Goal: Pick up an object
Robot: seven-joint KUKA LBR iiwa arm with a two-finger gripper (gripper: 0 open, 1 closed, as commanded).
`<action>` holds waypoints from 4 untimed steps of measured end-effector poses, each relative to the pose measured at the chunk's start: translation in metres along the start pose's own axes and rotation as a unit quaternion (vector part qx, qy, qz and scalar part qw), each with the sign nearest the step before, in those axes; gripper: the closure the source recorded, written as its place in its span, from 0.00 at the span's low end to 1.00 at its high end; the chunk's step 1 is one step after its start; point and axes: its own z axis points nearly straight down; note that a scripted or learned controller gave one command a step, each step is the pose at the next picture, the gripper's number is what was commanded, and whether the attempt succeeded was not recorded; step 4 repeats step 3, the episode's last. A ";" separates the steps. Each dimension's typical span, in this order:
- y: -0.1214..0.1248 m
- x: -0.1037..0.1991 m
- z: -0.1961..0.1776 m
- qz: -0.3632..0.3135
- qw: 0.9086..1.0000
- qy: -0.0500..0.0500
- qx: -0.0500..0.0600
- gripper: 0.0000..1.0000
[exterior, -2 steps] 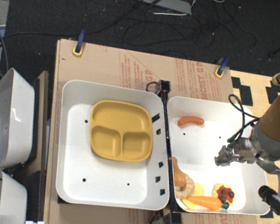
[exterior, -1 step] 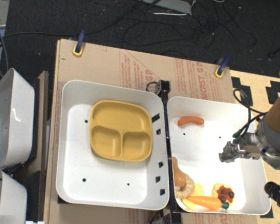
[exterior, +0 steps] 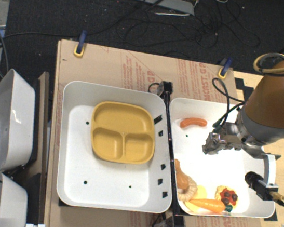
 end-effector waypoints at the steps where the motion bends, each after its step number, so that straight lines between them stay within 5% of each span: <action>1: 0.017 0.046 0.008 0.000 1.000 0.000 0.000 1.00; 3: 0.064 0.148 -0.004 0.000 1.000 0.000 -0.001 1.00; 4: 0.064 0.148 -0.004 0.000 1.000 0.000 -0.001 1.00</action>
